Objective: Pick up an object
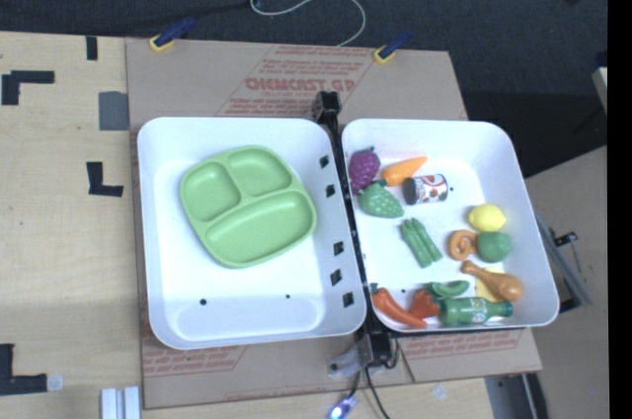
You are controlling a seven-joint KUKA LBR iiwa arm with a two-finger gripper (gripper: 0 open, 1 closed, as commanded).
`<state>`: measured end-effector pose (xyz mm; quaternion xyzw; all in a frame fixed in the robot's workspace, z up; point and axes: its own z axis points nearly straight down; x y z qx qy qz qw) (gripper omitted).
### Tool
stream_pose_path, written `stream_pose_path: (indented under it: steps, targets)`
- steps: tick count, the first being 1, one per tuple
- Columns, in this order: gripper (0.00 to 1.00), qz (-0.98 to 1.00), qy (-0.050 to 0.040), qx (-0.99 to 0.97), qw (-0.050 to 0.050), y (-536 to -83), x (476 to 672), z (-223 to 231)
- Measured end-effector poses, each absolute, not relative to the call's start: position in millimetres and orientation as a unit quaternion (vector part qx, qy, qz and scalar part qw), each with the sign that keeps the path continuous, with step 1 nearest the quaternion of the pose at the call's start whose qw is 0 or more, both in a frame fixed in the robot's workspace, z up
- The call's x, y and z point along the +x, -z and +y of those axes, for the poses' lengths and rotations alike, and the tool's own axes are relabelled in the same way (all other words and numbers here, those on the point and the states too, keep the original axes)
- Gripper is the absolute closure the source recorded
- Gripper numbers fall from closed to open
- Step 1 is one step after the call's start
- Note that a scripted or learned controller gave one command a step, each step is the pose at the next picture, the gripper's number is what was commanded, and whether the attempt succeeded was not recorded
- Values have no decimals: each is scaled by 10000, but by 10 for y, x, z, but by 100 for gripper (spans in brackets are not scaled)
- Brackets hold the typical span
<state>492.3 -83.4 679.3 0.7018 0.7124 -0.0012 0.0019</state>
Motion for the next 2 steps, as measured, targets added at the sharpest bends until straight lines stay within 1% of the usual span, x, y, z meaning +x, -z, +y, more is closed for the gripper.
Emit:
stream_pose_path:
  steps: [2]
  targets:
    - [100,7130,7,7012,21,-6997,4931,-825]
